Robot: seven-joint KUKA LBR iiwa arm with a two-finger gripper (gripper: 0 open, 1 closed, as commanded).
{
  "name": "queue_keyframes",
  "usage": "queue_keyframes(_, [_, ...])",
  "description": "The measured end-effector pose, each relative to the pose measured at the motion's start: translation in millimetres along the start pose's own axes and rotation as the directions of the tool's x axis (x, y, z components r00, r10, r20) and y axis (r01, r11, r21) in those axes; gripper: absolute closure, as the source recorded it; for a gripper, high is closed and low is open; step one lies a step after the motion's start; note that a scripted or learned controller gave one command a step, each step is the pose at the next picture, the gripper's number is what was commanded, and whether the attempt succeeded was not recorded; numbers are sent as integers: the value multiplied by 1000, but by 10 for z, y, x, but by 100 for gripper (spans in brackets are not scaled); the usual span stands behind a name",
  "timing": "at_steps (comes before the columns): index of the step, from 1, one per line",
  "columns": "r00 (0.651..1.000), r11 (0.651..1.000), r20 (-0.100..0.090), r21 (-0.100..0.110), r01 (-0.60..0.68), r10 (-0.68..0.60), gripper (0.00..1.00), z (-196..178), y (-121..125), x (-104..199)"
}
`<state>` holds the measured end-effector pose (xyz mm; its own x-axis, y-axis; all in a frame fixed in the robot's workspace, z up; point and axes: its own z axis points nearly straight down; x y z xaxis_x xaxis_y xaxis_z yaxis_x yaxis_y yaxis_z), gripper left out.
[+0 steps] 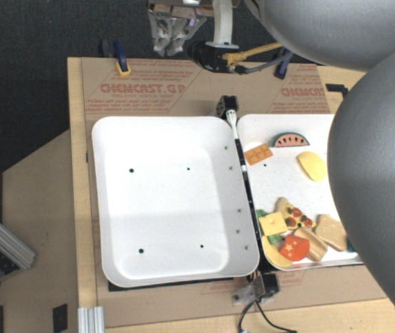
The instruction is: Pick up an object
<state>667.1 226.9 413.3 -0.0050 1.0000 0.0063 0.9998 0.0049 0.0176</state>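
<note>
White plastic everywhere, basically. Closest to the camera is the near lip of the left bin (177,272), a shallow tray with a few small dark dots on its floor. A black clip with a cable (263,290) sits right at the near end of the seam between the two bins.

Right bin (281,161) is where the toy food is, and a good chunk of that bin is hidden behind the big grey arm (378,186) that swallows the right side of the shot. Near corner has a jumbled pile (298,234): a yellow cheese-like block, something red and round, a tan bread-ish slice, a bit of green. They overlap so much I can't really separate them, and the pile's right end slips behind the arm. Further back, well apart from the pile, a pale yellow piece (312,166), then an orange cracker-looking square (258,154) just beside the divider, then a watermelon slice (291,141) near the far wall.

Beyond the bins the table (149,85) is brown board with reddish printing and a blue-and-yellow clamp (120,57) at its far edge.

Way at the top, the gripper (172,37) hangs over the dark floor past the table, partly cut off by the frame edge. Its pale fingers point down, blurry and bunched together, so I can't tell how wide they are or whether anything's in them.
</note>
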Motion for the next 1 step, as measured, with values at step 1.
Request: queue_keyframes(1, [1000, 1000, 5, 23, -1, 1, 100, -61, -905, -12])
